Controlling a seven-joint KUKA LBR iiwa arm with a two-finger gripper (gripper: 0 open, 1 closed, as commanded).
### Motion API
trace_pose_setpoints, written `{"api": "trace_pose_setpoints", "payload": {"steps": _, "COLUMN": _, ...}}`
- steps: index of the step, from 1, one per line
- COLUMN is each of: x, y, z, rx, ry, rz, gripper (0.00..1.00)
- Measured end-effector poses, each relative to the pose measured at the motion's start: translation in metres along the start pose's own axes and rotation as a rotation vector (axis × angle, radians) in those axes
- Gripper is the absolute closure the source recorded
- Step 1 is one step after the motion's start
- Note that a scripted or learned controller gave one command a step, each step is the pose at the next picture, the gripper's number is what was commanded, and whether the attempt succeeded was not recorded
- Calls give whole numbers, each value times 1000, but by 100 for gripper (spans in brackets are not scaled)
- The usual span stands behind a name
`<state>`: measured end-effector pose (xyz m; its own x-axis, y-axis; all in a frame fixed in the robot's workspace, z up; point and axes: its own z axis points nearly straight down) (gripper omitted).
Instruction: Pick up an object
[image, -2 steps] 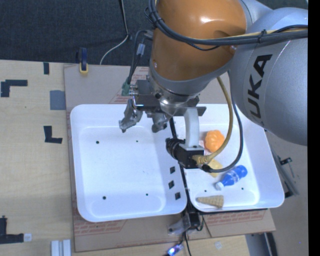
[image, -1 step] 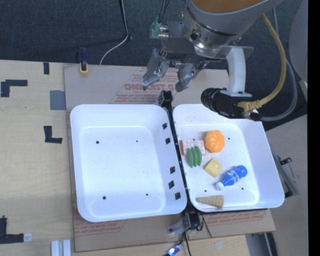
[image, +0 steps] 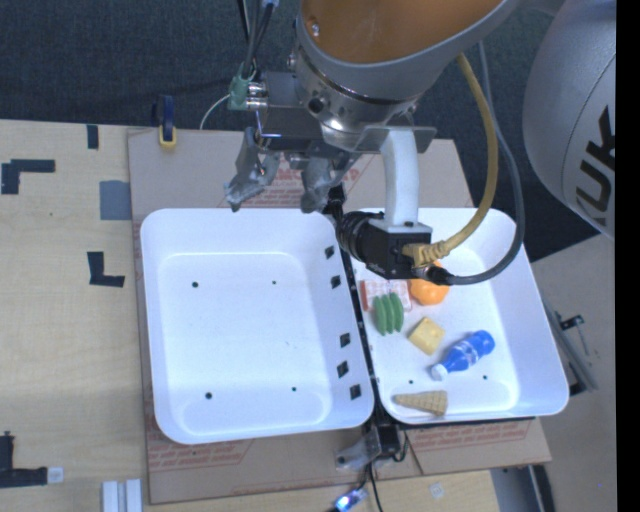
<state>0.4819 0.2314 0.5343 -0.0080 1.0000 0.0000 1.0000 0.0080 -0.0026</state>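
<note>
My gripper (image: 280, 190) hangs over the far rim of the left bin (image: 160, 235), open, with nothing between its two grey fingers (image: 243, 186). The objects lie in the right bin (image: 520, 330): an orange ball (image: 430, 293), a green ridged piece (image: 388, 314), a red-and-white packet (image: 376, 293) partly under it, a yellow block (image: 426, 335), a blue bottle with a white cap (image: 466, 353) and a tan wedge (image: 420, 402) near the front rim. All of these sit to the right of and nearer than the gripper.
A black fitting (image: 385, 247) with a yellow hose (image: 490, 200) hangs over the right bin's far left corner. The divider (image: 350, 330) with black clips runs between the bins. The arm's large body (image: 400, 40) covers the top centre.
</note>
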Motion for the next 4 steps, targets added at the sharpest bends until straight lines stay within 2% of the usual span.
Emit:
{"api": "trace_pose_setpoints", "payload": {"steps": 1, "x": -32, "y": 32, "z": 0, "rx": -2, "ry": -1, "rz": 10, "gripper": 100}}
{"api": "trace_pose_setpoints", "payload": {"steps": 2, "x": 4, "y": 0, "z": 0, "rx": 0, "ry": -1, "rz": 2, "gripper": 100}}
{"api": "trace_pose_setpoints", "payload": {"steps": 3, "x": -29, "y": 26, "z": 0, "rx": -2, "ry": -1, "rz": 10, "gripper": 100}}
{"api": "trace_pose_setpoints", "payload": {"steps": 4, "x": 3, "y": 25, "z": 0, "rx": -1, "ry": 0, "rz": 4, "gripper": 100}}
